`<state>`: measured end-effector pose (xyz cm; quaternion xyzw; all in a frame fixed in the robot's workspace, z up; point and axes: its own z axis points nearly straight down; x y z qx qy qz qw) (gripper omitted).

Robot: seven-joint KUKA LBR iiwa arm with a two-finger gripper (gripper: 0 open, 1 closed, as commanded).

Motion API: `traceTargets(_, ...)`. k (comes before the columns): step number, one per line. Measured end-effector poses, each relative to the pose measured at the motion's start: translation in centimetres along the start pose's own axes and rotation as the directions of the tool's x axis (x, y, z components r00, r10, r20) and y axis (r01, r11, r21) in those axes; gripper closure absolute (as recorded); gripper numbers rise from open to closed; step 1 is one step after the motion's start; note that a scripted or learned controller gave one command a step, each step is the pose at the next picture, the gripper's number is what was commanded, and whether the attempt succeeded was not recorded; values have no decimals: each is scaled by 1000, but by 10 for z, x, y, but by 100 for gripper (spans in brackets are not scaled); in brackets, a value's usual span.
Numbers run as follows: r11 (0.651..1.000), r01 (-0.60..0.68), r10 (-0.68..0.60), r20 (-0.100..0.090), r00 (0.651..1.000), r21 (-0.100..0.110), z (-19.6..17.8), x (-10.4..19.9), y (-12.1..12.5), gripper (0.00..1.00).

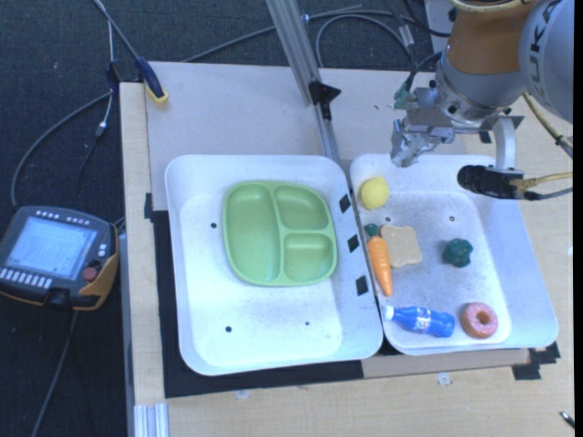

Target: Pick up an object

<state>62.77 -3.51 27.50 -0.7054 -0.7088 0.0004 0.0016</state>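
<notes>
arm (510, 35) cropped at top right

A pale wooden bench (237, 107) stands on dark carpeted floor (55, 89); black cables (55, 126) trail across the carpet on the left, near a handheld control pendant (56, 258) with a lit screen. A slanted metal pole (296, 39) rises from the bench's far side; light is even and bright.

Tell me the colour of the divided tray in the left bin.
The divided tray is light green, seen in the camera view.

Right bin (510, 244) holds lemon (373, 192), carrot (380, 264), toast (401, 245), possibly broccoli (458, 252), bottle (418, 320), donut (479, 320).
</notes>
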Motion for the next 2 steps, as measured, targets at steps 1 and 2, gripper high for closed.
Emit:
traceTargets(1, 1000, 1, -1, -1, 1000, -1, 10, 53, 8, 100)
traceTargets(2, 1000, 1, -1, -1, 1000, 0, 18, 105, -6, 100)
